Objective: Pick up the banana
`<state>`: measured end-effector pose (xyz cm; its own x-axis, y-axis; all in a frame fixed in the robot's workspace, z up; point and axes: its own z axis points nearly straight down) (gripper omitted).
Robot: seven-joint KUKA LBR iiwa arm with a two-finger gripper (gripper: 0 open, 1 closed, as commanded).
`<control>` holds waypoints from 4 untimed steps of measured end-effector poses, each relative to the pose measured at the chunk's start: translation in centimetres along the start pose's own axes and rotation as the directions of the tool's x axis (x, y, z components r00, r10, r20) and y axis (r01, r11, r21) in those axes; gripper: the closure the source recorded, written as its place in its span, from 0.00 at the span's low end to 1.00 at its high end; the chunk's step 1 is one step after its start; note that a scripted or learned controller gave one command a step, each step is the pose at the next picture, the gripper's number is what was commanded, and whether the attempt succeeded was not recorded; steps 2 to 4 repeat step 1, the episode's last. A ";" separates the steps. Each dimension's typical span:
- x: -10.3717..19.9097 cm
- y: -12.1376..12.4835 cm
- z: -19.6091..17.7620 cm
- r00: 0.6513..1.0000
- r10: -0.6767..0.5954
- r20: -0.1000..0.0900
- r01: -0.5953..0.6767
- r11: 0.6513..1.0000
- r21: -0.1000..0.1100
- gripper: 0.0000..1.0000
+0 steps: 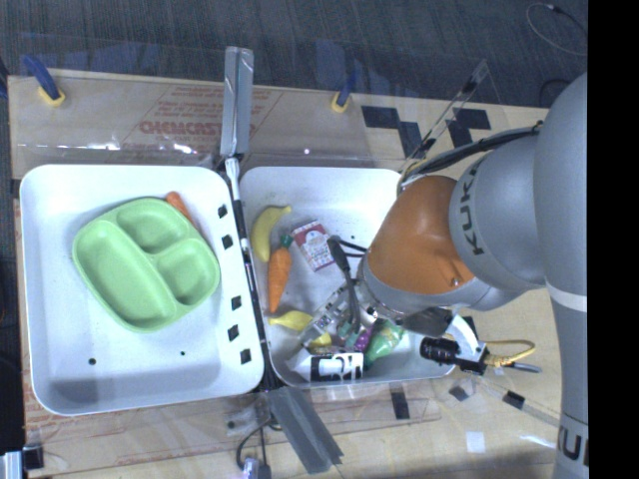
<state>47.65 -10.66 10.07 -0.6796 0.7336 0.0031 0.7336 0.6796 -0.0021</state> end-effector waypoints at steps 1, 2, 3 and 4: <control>0.5 5.3 -9.1 0.997 0.073 0.002 -0.073 0.997 -0.002 1.00; 0.5 5.3 -9.1 0.997 0.073 0.002 -0.073 0.997 -0.002 1.00; 0.5 5.3 -9.1 0.997 0.073 0.002 -0.073 0.997 -0.002 1.00; 0.5 5.3 -9.1 0.997 0.073 0.002 -0.073 0.997 -0.002 1.00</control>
